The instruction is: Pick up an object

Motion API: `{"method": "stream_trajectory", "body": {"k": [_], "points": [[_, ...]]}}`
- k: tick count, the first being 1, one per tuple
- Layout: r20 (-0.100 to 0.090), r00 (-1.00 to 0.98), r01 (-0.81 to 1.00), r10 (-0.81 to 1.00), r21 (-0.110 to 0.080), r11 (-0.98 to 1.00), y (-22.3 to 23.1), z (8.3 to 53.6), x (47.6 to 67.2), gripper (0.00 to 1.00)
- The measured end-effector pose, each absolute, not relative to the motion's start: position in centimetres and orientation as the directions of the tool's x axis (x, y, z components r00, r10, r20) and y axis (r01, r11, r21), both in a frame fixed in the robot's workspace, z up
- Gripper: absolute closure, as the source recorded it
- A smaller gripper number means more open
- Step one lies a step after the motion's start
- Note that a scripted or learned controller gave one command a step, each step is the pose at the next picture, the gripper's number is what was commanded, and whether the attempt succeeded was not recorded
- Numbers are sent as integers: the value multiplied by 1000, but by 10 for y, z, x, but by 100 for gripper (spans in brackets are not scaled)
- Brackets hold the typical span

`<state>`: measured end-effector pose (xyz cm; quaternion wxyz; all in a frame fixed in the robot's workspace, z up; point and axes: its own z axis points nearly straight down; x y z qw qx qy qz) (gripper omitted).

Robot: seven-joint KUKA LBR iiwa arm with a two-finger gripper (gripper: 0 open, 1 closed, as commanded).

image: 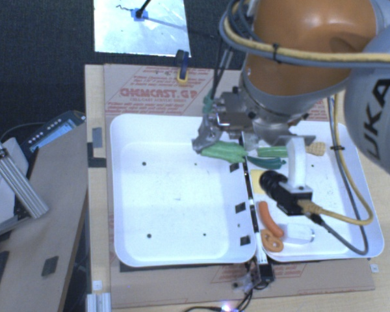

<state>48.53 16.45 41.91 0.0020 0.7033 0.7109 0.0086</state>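
Finds nearest, at the front of the right shallow white bin (370, 239), a curved orange plastic piece (268, 229) just beside a small white plastic piece (300, 234), with a flat yellow card (255, 176) behind. Meets next a long green plastic pod (222, 152) over the far right corner of the left shallow white bin (127, 174), one end reaching the shared rim, right under the grey metal gripper (205, 138); cannot tell the pincer's opening, nor any hold on the pod. Ends farther back with a tan waffle-patterned chip (317, 149) and brown cardboard (156, 86) beyond both bins.
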Motion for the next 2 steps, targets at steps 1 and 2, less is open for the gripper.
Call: {"method": "stream_trajectory", "body": {"k": [1, 2], "points": [[1, -10, 1000, 1000, -4, 10, 230, 357, 488, 100], [10, -5, 1000, 1000, 19, 5, 227, 531, 496, 100]]}}
